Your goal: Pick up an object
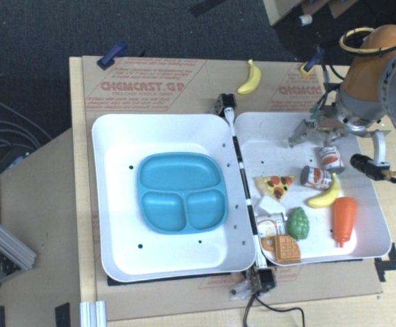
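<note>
Gripper low over upper part of right bin, jaw state unclear, nothing visibly held. Pick targets clustered lower right: can, carrot, pizza slice. Blue tray center-left w/ nothing on it, prob. drop spot.

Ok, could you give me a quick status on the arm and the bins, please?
Gripper low in right bin, holding nothing seen. Nearest: can. Banana, carrot untouched.
</note>
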Tool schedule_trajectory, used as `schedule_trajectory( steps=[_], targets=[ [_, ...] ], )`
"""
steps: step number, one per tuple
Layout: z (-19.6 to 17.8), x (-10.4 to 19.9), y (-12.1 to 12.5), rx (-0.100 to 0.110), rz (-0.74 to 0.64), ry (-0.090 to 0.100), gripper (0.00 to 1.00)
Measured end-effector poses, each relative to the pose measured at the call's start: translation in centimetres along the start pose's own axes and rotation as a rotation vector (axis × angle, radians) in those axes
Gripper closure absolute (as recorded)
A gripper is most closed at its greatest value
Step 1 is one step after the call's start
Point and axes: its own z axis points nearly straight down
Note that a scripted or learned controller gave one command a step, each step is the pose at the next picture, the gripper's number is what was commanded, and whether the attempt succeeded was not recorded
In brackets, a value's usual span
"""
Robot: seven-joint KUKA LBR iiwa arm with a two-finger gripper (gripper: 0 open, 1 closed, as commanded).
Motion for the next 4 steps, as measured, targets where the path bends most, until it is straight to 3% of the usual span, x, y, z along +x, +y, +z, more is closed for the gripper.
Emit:
schedule_trajectory(
  steps=[1, 2, 3, 4],
  targets=[
    [-1.1, 0.0, 0.1, -0.002, 0.0, -0.001, 1.0],
    [-1.0, 0.0, 0.1, -0.002, 0.0, 0.0, 0.0],
    [0.0, -0.9, 0.0, 0.0, 0.0, 0.0, 0.0],
    [-1.1, -0.9, 0.1, -0.003, 0.0, -0.001, 1.0]
  ],
)
